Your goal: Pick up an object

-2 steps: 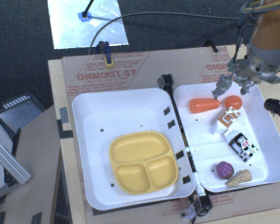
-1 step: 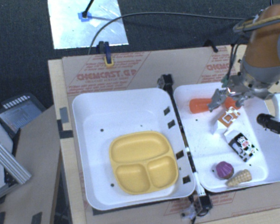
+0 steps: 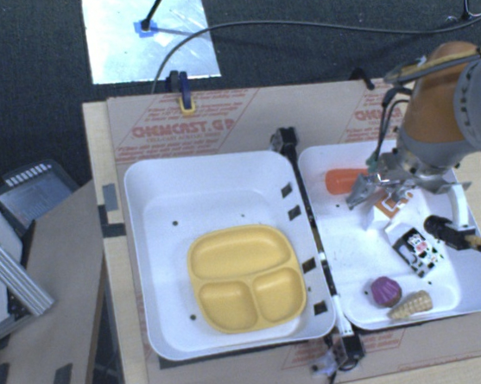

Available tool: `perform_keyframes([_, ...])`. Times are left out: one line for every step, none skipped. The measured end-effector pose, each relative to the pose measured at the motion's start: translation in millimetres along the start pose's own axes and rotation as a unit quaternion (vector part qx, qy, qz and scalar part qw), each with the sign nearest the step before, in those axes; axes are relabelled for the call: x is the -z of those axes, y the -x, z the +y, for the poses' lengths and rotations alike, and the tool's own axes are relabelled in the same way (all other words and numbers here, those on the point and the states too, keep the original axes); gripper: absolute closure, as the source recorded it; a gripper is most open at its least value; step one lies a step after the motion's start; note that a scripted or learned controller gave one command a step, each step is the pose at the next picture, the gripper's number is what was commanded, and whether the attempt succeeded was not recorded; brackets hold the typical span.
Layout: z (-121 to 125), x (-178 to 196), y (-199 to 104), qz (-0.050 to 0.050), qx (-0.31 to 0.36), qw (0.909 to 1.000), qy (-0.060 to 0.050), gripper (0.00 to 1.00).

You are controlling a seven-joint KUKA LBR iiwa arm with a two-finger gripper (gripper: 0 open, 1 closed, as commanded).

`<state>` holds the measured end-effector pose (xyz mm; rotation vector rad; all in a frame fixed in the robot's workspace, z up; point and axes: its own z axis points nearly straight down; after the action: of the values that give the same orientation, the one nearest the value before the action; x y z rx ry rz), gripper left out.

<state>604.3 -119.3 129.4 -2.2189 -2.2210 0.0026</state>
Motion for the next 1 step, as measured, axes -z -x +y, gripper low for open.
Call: perform_keyframes([6.1, -22.4, 3.1, -0.003, -0.001, 0.9999, 0.011, 0.00])
